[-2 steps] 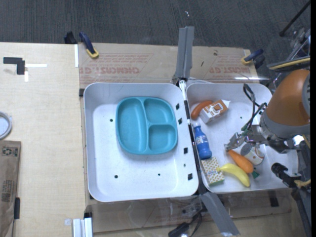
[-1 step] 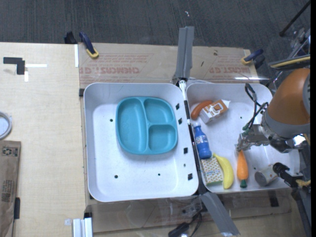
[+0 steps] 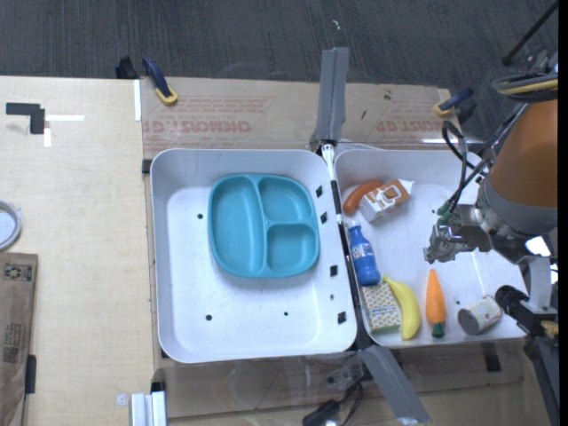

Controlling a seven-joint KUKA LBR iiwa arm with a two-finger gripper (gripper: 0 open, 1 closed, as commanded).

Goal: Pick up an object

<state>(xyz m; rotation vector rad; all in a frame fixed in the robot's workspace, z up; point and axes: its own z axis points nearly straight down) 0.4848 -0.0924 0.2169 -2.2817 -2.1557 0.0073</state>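
The right bin (image 3: 417,171) holds a blue bottle (image 3: 360,253) by its left wall, a yellow banana (image 3: 406,306), a tan cracker packet (image 3: 381,305), an orange carrot (image 3: 434,301), a small white cup (image 3: 480,314) on its side, a hot dog (image 3: 358,196) and a small orange-and-white carton (image 3: 388,199). My gripper (image 3: 441,247) hangs over the right part of this bin, just above the carrot's top end and right of the bottle. Nothing shows between its fingers.
The left bin (image 3: 177,238) holds a teal divided plate (image 3: 264,225). A grey divider post (image 3: 332,96) stands at the back between the bins. Blue-and-yellow clamps (image 3: 158,80) grip the cardboard at the back. My arm (image 3: 528,158) fills the right side.
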